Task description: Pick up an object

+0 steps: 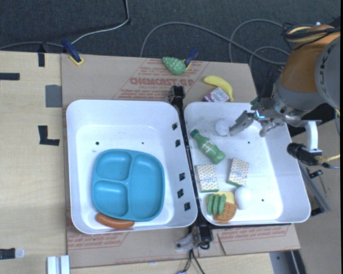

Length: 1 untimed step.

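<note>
The right bin (286, 207) holds a white ball (222, 128), a green bottle (207, 145), two small patterned packets (207, 177) (238, 172), a white egg (243, 197) and a green-and-brown toy food piece (222, 205). My gripper (252, 127) hangs over the bin's upper part, just right of the white ball. It is open, one finger (238, 124) pointing toward the ball, and nothing sits between the fingers.
The left bin (80, 116) holds a blue divided plate (127, 184) and an orange sausage (114, 221) at its front edge. A banana (219, 85), a small packet (218, 96) and a green toy (174, 64) lie on the cardboard behind the bins. Cables run across the back.
</note>
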{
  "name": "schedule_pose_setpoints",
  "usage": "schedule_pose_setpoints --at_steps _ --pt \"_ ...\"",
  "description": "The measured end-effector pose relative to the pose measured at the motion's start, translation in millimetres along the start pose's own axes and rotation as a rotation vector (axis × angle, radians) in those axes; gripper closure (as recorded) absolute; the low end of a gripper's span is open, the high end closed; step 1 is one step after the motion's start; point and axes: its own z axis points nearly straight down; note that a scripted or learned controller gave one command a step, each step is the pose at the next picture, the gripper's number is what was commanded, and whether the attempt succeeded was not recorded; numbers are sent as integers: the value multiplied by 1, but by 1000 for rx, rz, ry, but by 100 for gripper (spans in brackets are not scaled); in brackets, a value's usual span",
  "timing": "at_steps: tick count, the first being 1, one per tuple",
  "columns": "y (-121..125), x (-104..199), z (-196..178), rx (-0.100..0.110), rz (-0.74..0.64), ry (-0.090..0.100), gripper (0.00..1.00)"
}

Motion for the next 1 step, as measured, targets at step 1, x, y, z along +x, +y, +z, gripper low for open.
schedule_pose_setpoints --at_steps 1 --pt "-14 44 88 -3 1 -1 0"
